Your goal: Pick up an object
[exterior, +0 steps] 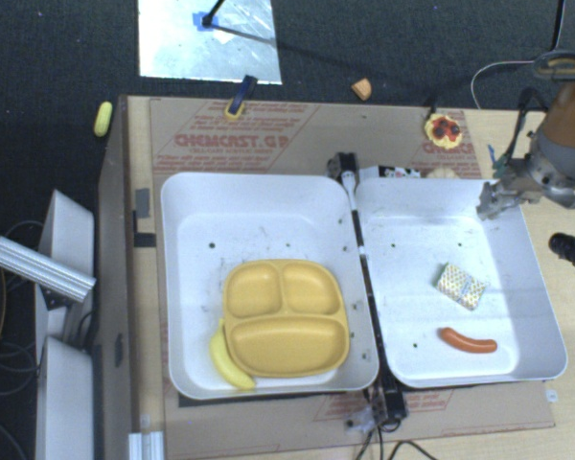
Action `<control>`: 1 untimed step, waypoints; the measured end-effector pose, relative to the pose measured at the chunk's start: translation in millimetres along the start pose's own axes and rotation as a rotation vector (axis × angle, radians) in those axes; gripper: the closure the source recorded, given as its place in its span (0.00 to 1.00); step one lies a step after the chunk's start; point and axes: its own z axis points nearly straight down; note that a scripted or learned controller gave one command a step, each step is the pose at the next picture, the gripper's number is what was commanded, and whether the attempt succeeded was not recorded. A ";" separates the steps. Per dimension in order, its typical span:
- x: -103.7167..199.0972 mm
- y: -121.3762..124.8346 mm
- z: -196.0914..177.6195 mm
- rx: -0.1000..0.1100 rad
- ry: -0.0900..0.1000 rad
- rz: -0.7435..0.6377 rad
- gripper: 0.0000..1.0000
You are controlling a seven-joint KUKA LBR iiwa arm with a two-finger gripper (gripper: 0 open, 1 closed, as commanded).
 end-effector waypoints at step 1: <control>0.0 0.0 0.0 0.000 0.000 0.000 0.00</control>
